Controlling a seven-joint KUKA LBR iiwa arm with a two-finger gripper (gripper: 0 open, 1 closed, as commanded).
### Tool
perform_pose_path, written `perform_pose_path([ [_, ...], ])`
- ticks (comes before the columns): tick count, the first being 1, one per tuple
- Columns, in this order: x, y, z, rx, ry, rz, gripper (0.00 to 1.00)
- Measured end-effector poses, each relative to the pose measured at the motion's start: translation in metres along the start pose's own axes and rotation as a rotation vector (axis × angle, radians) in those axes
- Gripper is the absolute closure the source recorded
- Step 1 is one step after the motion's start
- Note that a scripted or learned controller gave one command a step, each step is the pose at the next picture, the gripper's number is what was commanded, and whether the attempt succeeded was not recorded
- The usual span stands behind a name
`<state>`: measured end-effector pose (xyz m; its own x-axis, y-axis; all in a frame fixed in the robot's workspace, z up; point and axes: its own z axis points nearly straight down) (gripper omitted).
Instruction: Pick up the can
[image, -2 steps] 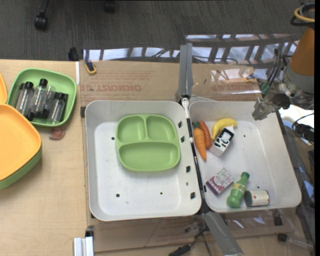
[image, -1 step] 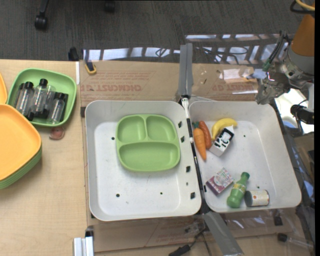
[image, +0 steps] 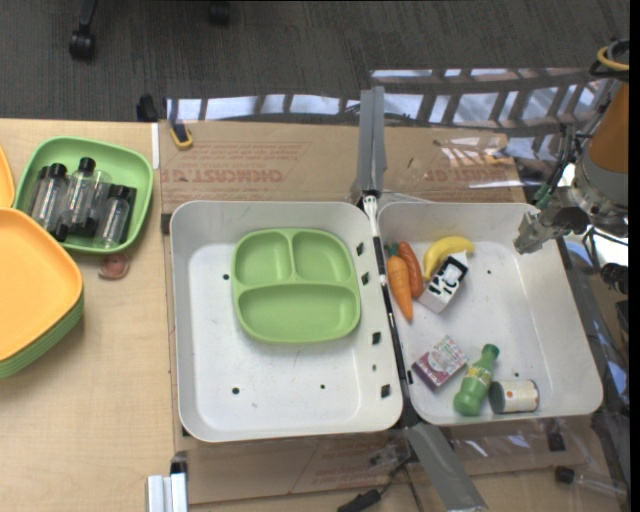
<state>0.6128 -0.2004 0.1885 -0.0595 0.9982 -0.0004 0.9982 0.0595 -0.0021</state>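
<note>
Currently we cannot tell the hand (image: 530, 235) state; the can (image: 514, 396), touching the bottle (image: 476, 379) at the bin's (image: 560, 330) near edge, may roll.

Glossy plastic bins (image: 190, 330); matt cardboard (image: 260, 165)

Both bins (image: 190, 300) are white. The divided plate (image: 296, 284) is pale green, the carrots (image: 402, 280) orange, the banana (image: 446, 251) yellow. The carton (image: 445, 281) is white with black patches (cow-like), the bottle (image: 474, 381) green, and the can (image: 516, 396) cream with a red end.
</note>
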Motion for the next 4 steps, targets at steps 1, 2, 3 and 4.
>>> perform_pose_path([
  [1, -0.008, 0.046, -0.050, -0.003, -0.002, 0.073, 1.00],
  [2, -0.019, -0.018, -0.117, -0.001, -0.001, -0.198, 1.00],
  [3, -0.023, 0.042, -0.160, -0.004, -0.003, -0.454, 1.00],
  [4, -0.021, -0.002, -0.194, -0.003, -0.001, -0.455, 1.00],
])
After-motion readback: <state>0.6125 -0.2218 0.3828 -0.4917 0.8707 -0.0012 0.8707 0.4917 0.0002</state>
